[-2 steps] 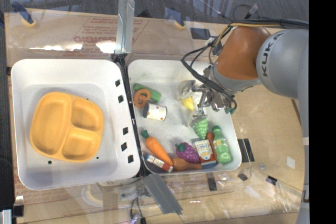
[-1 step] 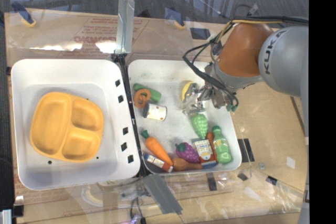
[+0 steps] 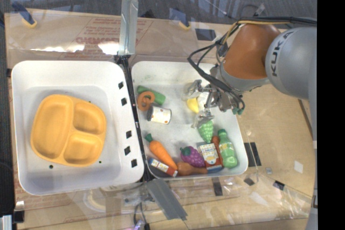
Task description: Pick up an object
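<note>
Currently can't tell how the gripper [image 3: 204,106] stands; it hangs in the right bin [image 3: 178,70] just beside a yellow toy [image 3: 192,105], above a green toy [image 3: 206,130]. Carrot [image 3: 161,152], purple grapes [image 3: 192,156] nearer front. Yellow tray [image 3: 67,129] in left bin [image 3: 21,94]

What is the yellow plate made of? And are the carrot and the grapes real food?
The yellow plate looks like smooth moulded plastic: one even colour, rounded edges, three pressed-in sections, a soft sheen. The carrot and the purple grapes look like plastic toys too, probably: their colours are flat and bright and their shapes very tidy. The picture is too small to be sure.
</note>
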Action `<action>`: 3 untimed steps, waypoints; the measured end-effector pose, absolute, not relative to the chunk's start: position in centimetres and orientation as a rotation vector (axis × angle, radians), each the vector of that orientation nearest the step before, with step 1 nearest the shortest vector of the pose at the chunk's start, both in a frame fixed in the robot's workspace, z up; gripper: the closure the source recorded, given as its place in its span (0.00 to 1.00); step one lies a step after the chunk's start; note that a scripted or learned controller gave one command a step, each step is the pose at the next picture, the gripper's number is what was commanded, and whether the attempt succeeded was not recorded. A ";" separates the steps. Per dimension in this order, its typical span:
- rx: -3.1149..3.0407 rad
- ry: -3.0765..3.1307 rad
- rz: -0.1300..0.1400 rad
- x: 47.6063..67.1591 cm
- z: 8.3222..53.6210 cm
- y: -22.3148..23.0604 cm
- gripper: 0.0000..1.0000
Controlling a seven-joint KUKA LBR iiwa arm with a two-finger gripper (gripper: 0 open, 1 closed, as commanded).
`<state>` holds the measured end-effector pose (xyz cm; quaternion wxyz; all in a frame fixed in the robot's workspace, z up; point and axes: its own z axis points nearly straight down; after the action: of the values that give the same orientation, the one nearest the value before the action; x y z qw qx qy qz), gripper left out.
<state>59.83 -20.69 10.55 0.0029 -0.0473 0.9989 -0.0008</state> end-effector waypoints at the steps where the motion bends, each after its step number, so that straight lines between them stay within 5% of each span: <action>1: -0.114 3.137 -0.001 58.8 9.4 -20.8 0.00; 2: -0.122 3.133 -0.002 59.0 10.6 -20.7 1.00; 3: 0.173 3.129 -0.004 55.6 20.4 -21.0 1.00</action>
<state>55.56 -21.02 20.36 0.0038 0.0553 0.9985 -0.0014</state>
